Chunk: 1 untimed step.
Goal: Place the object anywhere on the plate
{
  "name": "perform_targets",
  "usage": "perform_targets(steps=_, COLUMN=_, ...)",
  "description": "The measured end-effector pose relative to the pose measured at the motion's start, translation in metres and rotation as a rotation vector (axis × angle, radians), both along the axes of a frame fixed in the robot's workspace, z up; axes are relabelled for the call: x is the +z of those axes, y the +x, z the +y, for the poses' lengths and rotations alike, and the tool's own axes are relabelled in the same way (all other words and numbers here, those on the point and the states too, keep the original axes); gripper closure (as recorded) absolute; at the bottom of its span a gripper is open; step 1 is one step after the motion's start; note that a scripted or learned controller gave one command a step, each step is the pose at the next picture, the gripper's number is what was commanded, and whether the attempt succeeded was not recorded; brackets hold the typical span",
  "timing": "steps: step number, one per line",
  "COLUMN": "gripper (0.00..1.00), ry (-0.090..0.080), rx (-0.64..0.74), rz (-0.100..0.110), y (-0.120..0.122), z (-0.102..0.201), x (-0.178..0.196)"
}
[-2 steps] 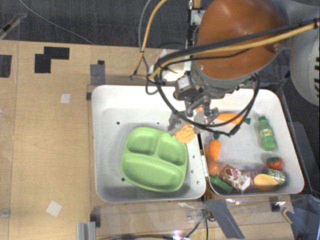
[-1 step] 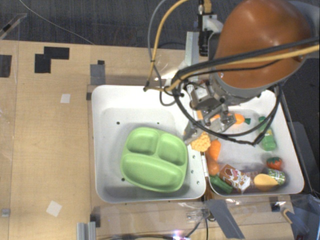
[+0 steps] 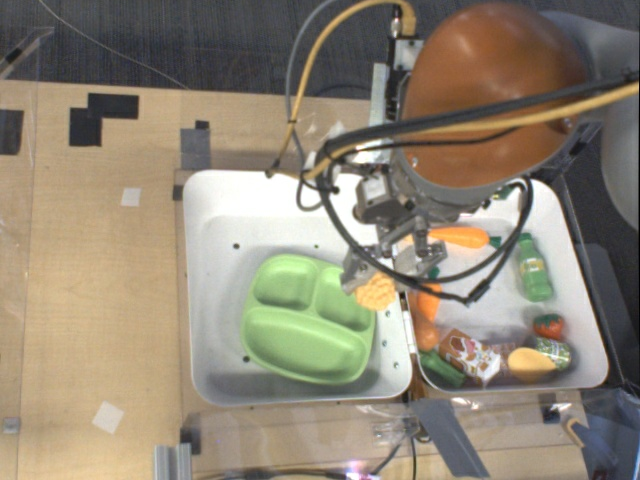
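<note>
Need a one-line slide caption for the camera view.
Pincer hovers over an orange-yellow item at the green plate's right edge, left bin.

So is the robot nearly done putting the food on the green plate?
Nearly. Already done: the pincer has lifted an orange waffle-like piece up from the toy food and seems to grip it by its top. In hand: the piece hangs over the right edge of the green plate, by the wall between the bins. Left to do: lower it and let go; no food lies on the plate yet.

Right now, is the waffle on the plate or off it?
Cannot tell. The waffle sits under the pincer at the green plate right edge; contact is hidden.
</note>
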<state>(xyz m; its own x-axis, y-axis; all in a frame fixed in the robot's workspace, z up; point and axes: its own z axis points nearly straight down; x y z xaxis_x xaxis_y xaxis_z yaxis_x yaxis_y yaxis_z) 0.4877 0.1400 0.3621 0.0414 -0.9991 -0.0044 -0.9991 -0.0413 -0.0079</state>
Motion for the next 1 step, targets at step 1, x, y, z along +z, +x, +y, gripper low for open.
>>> perform_targets(steps=1, gripper=1.0, ry=-0.005, rx=0.094, rz=0.003, y=0.007, z=-0.1399, x=-0.0554)
